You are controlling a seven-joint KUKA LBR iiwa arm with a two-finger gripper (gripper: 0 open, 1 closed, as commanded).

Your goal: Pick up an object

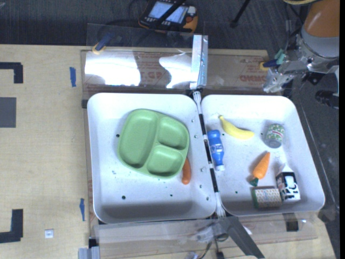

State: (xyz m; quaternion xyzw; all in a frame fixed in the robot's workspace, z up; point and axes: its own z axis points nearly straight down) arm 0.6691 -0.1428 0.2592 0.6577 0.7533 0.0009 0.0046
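Gripper [276, 73] was seen beyond right bin's [302, 124] far rim, finger state not discernible. Banana [235, 130], blue bottle [216, 148], carrot [261, 165] lay inside right bin; green tray [152, 142] in left bin [102, 144].

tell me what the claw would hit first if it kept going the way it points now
Probably the back rim of the right bin. The claw sits just past that edge, pointing down and left. Depth is unclear, so it might clear the rim and reach the bin floor instead.
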